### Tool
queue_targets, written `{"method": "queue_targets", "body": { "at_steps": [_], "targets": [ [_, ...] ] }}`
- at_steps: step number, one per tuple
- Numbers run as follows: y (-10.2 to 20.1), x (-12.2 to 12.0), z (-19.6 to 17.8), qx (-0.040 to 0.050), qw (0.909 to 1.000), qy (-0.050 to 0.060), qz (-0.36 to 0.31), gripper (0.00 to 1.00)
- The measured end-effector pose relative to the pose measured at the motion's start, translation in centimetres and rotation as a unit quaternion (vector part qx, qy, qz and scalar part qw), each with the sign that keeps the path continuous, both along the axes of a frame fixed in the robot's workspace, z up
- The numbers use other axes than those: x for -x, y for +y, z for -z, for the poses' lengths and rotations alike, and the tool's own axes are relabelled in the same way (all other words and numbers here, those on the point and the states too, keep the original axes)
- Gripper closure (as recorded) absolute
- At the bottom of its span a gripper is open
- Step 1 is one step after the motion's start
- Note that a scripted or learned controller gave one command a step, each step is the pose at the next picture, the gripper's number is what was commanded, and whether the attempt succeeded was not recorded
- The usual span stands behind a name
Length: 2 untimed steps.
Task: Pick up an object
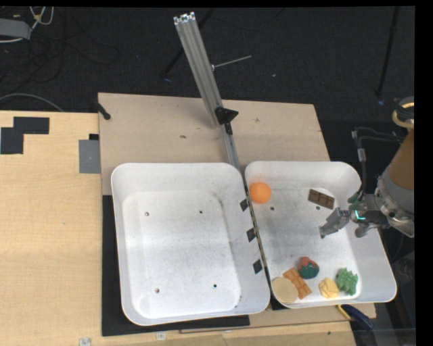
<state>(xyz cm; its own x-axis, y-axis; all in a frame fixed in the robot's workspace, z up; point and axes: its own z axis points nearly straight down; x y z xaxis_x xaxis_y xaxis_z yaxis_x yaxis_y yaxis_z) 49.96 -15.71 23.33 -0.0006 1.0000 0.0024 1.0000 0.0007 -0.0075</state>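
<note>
Nothing is picked yet: the tool hangs open and empty just beside the brown block, toys unlifted.

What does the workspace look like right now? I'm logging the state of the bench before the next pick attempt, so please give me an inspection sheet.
Surface: two white bins; left bin, right bin.
Job's things: in right bin, orange ball, brown block, green toy, yellow piece, orange piece, tan disc, red-and-teal item.
Clutter: nothing seen.
Grippers: hand over right bin, holding nothing.
Cables: on dark floor, top left.
Surroundings: metal rail, wooden boards.
</note>
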Motion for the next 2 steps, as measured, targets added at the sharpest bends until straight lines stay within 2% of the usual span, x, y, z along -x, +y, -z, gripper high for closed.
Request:
{"method": "queue_targets", "body": {
  "at_steps": [1, 2],
  "targets": [
    [-0.1, -0.1, -0.2, 0.0006, 1.0, -0.002, 0.002, 0.0],
    [0.4, -0.6, 4.4, -0.0001, 1.0, 0.0, 0.001, 0.0]
  ]
}}
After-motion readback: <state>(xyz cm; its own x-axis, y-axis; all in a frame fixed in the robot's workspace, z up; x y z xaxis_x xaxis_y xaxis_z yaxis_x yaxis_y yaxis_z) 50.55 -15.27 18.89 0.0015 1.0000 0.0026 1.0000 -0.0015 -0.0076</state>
